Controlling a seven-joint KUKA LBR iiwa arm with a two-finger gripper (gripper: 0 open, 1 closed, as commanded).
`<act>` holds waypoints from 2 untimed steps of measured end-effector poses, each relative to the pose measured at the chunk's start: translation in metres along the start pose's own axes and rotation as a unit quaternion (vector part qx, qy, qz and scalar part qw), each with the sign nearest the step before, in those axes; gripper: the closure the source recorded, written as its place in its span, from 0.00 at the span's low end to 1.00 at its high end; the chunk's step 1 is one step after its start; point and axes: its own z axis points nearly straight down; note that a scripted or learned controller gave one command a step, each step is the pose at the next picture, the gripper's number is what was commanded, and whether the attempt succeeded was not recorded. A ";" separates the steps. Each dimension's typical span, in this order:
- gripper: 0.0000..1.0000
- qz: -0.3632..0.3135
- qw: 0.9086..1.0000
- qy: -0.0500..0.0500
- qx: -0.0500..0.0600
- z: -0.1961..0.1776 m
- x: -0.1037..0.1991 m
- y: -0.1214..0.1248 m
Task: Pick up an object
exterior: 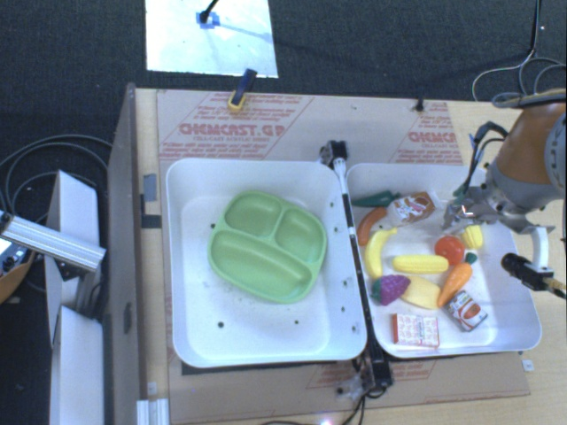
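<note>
The right bin (523, 330) holds several toy foods: a banana (376, 248), a corn cob (420, 263), a red tomato (449, 249), a carrot (454, 282), purple grapes (391, 287), a small can (464, 310), a red and white box (415, 329) and a brown and white packet (410, 208). My gripper (463, 211) hangs over the bin's far right part, just above a small yellow piece (473, 235) and the tomato. Nothing shows clearly held in it.
A green divided plate (267, 246) lies in the left bin (199, 326). A ridge (350, 246) separates the two bins. A green chili (376, 199) and an orange sausage (370, 222) lie near that ridge. The arm's grey body (532, 162) overhangs the right bin's far corner.
</note>
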 end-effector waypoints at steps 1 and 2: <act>1.00 0.001 1.000 0.000 0.000 -0.062 -0.005 -0.023; 0.00 0.001 1.000 0.001 0.001 -0.058 -0.004 -0.023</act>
